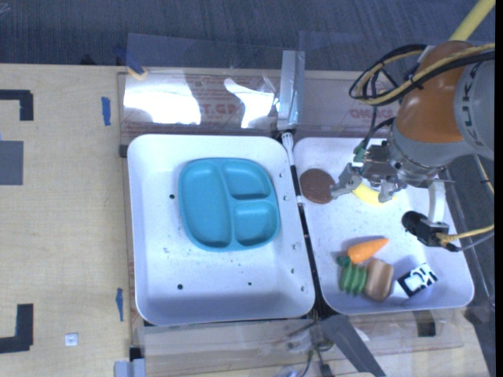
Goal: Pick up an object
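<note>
Our hand (363, 181) hangs over the upper part of the right bin (330, 289), fingers spread wide, with a yellow object (367, 192) lying between and just under them; we cannot tell whether they touch it. A brown disc (317, 185) sits just beside the left finger. Near the bin's lower edge, well apart from the hand, lie a carrot (368, 250), a green piece (353, 276), a tan piece (380, 280) and a black-and-white block (416, 280). The left bin (149, 234) holds a blue divided plate (229, 203).
</note>
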Controlling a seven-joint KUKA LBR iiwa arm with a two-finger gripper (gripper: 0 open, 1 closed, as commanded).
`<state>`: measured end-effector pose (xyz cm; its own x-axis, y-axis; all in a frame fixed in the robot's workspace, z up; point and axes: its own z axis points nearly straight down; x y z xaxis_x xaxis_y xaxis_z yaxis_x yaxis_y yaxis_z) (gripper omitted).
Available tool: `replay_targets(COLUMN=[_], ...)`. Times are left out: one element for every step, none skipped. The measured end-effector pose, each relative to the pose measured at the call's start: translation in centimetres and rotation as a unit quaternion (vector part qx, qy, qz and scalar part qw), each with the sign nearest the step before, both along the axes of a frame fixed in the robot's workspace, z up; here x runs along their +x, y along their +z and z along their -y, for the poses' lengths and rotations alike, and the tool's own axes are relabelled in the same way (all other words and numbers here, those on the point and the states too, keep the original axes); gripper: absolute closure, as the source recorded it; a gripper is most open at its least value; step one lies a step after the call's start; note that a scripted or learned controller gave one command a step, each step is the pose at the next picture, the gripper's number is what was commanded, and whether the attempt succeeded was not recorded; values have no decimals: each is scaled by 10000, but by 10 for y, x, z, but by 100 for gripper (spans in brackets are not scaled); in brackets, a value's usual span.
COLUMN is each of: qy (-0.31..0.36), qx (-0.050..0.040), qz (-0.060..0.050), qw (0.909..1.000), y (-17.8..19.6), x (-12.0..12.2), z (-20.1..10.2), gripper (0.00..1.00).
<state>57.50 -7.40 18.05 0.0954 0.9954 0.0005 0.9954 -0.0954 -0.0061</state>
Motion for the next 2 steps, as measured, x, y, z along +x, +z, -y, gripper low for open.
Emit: replay_targets(qy=[67, 1324], qx=[-4, -8], qz=[-12, 47], qw=[10000, 9912], y=[-59, -93], x=[-41, 93], z=[42, 69], gripper=[0, 0])
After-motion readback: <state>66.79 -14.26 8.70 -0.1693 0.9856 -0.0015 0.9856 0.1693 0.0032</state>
